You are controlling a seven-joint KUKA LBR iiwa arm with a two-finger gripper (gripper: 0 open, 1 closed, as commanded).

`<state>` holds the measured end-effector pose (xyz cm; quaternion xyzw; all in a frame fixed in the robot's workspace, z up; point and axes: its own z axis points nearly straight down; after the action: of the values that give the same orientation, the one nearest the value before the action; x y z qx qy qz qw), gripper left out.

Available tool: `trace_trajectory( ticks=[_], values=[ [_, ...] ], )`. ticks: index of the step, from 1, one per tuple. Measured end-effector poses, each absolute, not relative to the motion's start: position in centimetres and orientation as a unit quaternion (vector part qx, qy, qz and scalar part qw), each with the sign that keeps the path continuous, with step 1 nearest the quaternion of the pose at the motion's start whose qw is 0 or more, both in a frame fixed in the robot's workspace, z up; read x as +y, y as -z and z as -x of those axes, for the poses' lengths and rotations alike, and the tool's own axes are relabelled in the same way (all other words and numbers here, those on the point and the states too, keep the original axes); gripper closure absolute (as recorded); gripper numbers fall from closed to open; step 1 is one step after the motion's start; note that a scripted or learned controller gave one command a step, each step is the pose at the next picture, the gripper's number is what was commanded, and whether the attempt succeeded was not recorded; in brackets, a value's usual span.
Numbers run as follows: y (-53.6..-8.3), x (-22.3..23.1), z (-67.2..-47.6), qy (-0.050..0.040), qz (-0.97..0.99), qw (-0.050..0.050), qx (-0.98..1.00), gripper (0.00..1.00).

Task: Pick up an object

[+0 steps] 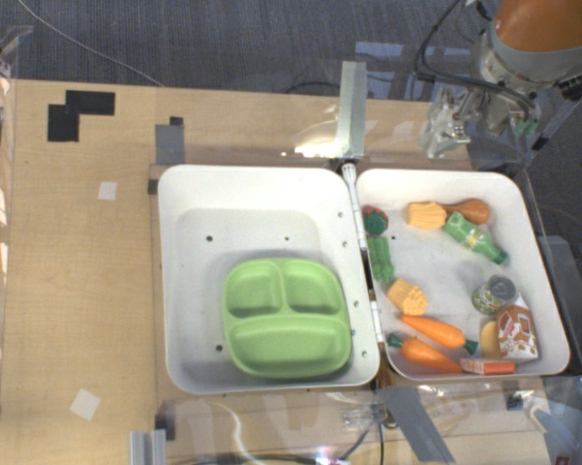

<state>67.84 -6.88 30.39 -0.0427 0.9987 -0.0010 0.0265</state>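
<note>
The right bin (528, 206) holds several toy foods: a green bottle (474, 238), a yellow piece joined to a brown drumstick (447, 213), a green vegetable (378, 250), an orange wedge (408, 296), two carrots (432, 341), a small can (494, 295) and a snack packet (514, 333). My gripper (484, 119) hangs above the bench just beyond the right bin's far rim, under the orange band of the arm. Nothing is visible between its fingers.
The left bin (189, 211) holds a green divided plate (286, 318) toward its near side. A metal post (352, 105) stands behind the gap between the bins. Cables run beside the arm at the upper right. Black tape marks lie on the wooden bench at far left.
</note>
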Motion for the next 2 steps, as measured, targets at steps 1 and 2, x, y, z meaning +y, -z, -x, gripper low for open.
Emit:
trace_trajectory(
  ticks=[1,2],
  values=[
    [-31.8,-6.8,-68.1,0.0014,0.044,0.033,0.998,1.00],
    [-33.2,-6.7,-68.3,0.0019,0.045,0.039,0.998,1.00]
  ],
)
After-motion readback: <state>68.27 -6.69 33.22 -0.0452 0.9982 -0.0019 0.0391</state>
